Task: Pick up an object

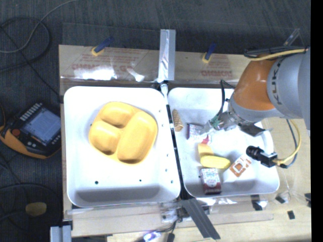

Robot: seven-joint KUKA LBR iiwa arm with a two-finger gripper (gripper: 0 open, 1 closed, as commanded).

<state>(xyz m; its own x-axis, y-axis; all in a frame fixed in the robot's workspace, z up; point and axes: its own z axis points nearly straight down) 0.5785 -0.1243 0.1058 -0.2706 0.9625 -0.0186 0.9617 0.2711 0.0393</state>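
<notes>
We cannot tell how the claw (pixel 218 121) stands over the right bin (pixel 262 185), where a small yellow banana toy (pixel 214 161) lies near the middle of the frame, and we think it is light, smooth and best pinched across its fat middle.

The surface (pixel 75 59) is a pale wooden board filling the middle of the frame, with dark carpet (pixel 30 14) around it. Two white bins sit on it side by side, touching along the centre: the left bin (pixel 75 185) and the right bin (pixel 267 183). Behind them, along the upper edge of the board, lies clear plastic sheet (pixel 111 67) held by two clips, one blue (pixel 102 46) at upper left, one blue and yellow (pixel 208 54) right of centre. A strip of silver tape (pixel 167 54) runs down between them.
</notes>
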